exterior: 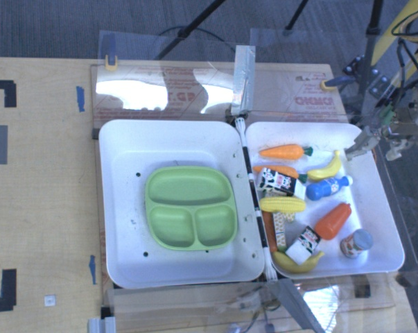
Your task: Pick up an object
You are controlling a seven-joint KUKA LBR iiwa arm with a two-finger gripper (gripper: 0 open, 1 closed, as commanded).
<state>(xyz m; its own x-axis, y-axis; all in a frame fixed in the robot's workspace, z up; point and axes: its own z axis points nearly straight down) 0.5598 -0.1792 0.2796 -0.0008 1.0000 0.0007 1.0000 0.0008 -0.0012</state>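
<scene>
The right bin holds several small items. A carrot lies at its far side, with a yellow banana and a blue bottle just below. A black-and-white carton and a corn cob sit near the divider. An orange-red bottle, a small can, a second small carton and another banana lie toward the front. My gripper hovers at the bin's far right corner, above the rim and to the right of the first banana, with nothing seen in it.
The left bin carries a green divided plate. A clear plastic wall stands behind both bins. Tripod legs and cables crowd the far right beside the arm. A flat wooden bench surface stretches to the left.
</scene>
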